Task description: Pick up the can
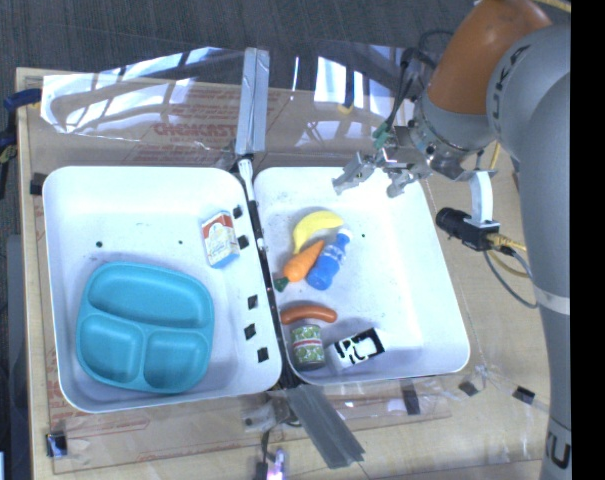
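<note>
At lower left, a blue divided tray (145,324) lies in the left bin (72,193). At the lower centre of the frame, the can (306,345) sits near the right bin's (437,298) front edge, below a sausage (308,314). At upper right, the gripper (376,177) hangs with fingers spread, grasping nothing.

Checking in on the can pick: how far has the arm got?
Done: nothing visible yet. The can lies near the front edge of the right bin, beside the hot dog, with nothing gripping it. In hand: the gripper hangs open over that bin's back edge, with nothing between its fingers, well away from the can. Left: move over the can, descend, close on it and lift.
</note>
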You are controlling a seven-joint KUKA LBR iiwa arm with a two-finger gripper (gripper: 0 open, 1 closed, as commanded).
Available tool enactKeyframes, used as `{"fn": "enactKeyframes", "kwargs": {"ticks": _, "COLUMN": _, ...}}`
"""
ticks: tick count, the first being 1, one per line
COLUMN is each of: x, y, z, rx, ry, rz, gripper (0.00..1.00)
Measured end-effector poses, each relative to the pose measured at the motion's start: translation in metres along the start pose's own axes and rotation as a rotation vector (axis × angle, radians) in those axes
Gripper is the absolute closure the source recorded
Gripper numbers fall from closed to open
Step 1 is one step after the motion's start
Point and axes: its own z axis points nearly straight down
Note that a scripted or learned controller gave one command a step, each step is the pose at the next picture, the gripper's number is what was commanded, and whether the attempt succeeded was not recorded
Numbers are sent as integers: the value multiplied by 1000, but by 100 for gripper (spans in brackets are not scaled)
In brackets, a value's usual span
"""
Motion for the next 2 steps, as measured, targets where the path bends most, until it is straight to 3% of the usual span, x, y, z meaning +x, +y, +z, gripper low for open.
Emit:
{"fn": "enactKeyframes", "kwargs": {"ticks": 1, "x": -32, "y": -77, "z": 115, "rx": 0, "ry": 1, "rz": -190, "gripper": 0}}
{"fn": "enactKeyframes", "kwargs": {"ticks": 2, "x": -27, "y": -25, "z": 130, "rx": -38, "ry": -4, "rz": -236, "gripper": 0}}
